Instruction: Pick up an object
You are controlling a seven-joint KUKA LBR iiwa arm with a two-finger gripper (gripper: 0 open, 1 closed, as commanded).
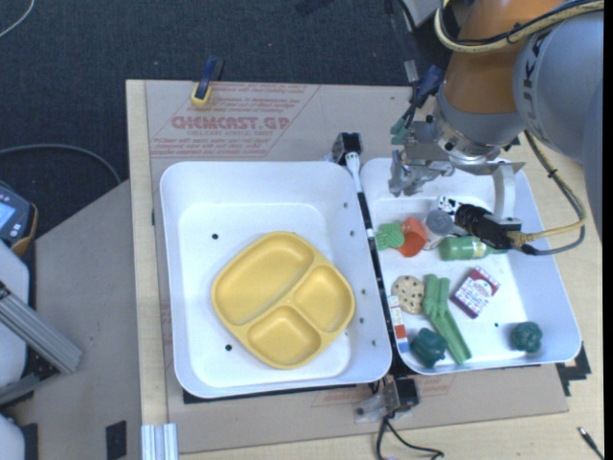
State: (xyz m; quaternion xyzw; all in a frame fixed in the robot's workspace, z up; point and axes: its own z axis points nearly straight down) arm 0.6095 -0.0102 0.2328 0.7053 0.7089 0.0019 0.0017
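Basically still at approach stage. Gripper [410, 172] hangs over the far-left corner of the right bin [551, 290], fingers pointing down w/ a narrow gap between them, nothing in that gap as far as I can see. So no grasp yet; pick, close and lift all left to do.

No specific target named, so any item counts. All candidates sit in the right bin, camera-side of the gripper:
- green leafy piece [388, 237] + orange piece [414, 239], touching each other, just below the fingertips, nearest option
- grey/white small item [442, 220], just to the right of those
- green bottle-ish thing [462, 248], near, down-right
- cookie [409, 293], further toward the camera
- long green veg [445, 314] x2, side by side, next to the cookie
- dark green lump [428, 347] at the near rim
- red/white packet [473, 293]
- broccoli-like piece [525, 334], far corner, well apart from the gripper

Count: 10 loose items, roughly; a small red/white bit by the divider may make it 11, too small to call.

Left bin [182, 257]: 1 yellow divided tray [283, 298], 3 compartments, well left of the gripper.

2 bins, 1 arm.
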